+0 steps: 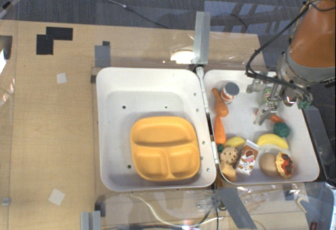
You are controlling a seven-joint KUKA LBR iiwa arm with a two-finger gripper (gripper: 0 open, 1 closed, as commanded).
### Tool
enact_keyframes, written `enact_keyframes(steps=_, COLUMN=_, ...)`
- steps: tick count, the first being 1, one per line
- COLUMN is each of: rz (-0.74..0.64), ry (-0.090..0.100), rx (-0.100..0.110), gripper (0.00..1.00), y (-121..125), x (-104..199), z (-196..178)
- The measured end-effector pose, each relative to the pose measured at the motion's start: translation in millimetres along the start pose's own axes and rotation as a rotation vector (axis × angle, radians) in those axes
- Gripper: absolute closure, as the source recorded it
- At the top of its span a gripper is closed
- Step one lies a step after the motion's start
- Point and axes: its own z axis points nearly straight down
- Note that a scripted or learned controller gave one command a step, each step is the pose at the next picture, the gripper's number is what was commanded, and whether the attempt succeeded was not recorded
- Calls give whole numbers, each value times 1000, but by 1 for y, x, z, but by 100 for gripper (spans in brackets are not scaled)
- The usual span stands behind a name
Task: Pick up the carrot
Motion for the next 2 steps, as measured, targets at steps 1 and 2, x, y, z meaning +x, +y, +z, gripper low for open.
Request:
enact_keyframes(steps=1, rz=-17, ry=-10, rx=2, gripper=0, y=5, x=32, z=136)
enact_keyframes(steps=2, rz=-24, ry=-17, rx=2, gripper=100, y=6, x=29, z=124)
